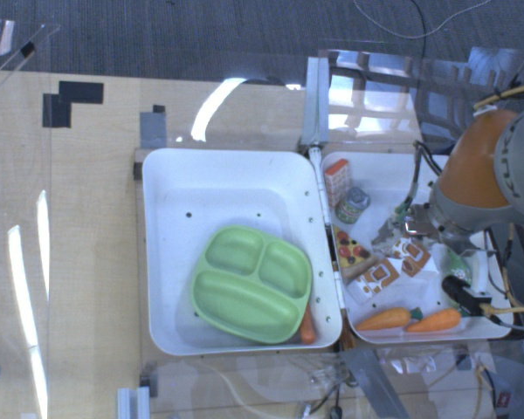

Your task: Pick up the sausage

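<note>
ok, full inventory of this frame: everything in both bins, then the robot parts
left shallow white bin: 1, white, left half of the bench
green divided plastic plate: 1, green, left bin, near front right
orange-brown sausage-like piece: 1, left bin front right corner, partly under the plate
right shallow white bin: 1, white, beside the left bin
small orange carton: 1, right bin, back left
small round can: 1, greenish, beside the carton
pizza slice toy: 1, right bin, left side
waffle-like squares: 2, brown and white, right bin centre
orange carrots: 2, right bin front edge
arm: 1, grey with orange band, over the right bin
gripper: 1, above the right bin centre

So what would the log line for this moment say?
arm: over right bin | sausage: left bin, beside green plate | not picked up
</note>
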### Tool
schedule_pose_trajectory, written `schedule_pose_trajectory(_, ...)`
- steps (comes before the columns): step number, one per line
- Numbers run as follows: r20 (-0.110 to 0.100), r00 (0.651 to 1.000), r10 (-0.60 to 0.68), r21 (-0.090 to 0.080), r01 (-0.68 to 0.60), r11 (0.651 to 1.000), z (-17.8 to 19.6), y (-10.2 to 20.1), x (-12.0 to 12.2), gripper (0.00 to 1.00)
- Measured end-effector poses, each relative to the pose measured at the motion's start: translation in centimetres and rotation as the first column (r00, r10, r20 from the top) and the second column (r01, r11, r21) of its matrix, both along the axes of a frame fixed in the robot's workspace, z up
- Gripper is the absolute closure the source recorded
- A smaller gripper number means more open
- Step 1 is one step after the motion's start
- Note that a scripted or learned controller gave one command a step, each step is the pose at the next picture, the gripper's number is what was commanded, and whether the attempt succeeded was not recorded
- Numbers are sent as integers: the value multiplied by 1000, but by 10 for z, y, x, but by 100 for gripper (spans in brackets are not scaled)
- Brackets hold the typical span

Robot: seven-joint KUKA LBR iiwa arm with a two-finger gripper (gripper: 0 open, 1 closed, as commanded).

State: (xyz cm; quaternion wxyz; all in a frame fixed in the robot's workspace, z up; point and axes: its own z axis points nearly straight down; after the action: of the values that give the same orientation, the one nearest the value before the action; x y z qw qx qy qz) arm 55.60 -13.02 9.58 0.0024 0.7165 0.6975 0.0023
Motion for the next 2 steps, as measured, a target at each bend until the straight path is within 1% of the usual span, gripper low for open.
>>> schedule_pose_trajectory(1, 0, 999, -40, 0, 40, 999, 0, -6, 61, 0)
schedule_pose_trajectory(2, -2, 978, -208, 0, 208, 978, -9, -6, 114, 0)
